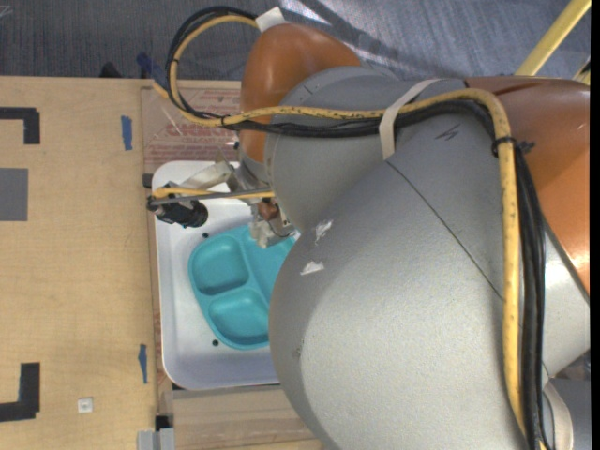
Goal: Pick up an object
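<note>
Tray of teal plastic, the thing to be picked, lies flat on the floor of the white bin, just below the gripper and to its left in the view. Its nearest corner reaches up to the gripper's tip; whether the two touch cannot be told. Two shallow compartments show, one close under the gripper and the other farther from it, toward the bottom of the view. The tray's far side, to the gripper's right, passes under the arm and is hidden.

The gripper sits low over the bin at the tray's upper edge, largely covered by the bulky grey links behind it. Whether it is apart or together cannot be told. Farther up the view from the gripper, the orange band curves over the wrist. Well off to the gripper's left spreads the tan bench board, with strips of blue tape near the bin's edge and black corner marks farther out
</note>
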### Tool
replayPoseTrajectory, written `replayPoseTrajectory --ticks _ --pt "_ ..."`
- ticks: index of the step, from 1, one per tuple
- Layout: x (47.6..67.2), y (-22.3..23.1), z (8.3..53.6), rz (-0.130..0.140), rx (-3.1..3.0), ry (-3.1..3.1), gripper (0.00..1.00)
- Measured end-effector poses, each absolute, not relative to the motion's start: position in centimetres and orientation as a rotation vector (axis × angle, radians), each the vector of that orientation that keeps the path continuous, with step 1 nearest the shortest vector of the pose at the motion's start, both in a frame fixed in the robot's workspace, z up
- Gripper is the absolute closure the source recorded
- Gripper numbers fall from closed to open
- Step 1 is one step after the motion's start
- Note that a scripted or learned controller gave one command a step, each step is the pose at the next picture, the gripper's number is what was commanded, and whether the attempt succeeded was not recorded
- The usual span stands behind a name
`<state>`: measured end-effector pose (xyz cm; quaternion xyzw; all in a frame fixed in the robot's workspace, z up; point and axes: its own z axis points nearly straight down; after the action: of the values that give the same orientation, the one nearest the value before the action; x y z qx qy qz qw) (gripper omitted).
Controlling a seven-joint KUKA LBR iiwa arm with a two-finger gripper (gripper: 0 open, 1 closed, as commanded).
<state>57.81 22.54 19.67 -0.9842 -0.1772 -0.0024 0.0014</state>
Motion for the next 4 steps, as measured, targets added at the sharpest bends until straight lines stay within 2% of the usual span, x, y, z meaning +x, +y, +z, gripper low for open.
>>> replayPoseTrajectory --ticks 1,2,3,4 --pt "52.4 22.6 23.6 -0.004 -3.12 -0.338 1.0" --pt "47.8 22.5 20.7 0.008 -3.071 -0.656 1.0" --pt "47.9 22.0 20.8 0.005 -2.881 -1.25 1.0" --pt "47.8 22.5 20.3 0.005 -3.027 -0.84 1.0"
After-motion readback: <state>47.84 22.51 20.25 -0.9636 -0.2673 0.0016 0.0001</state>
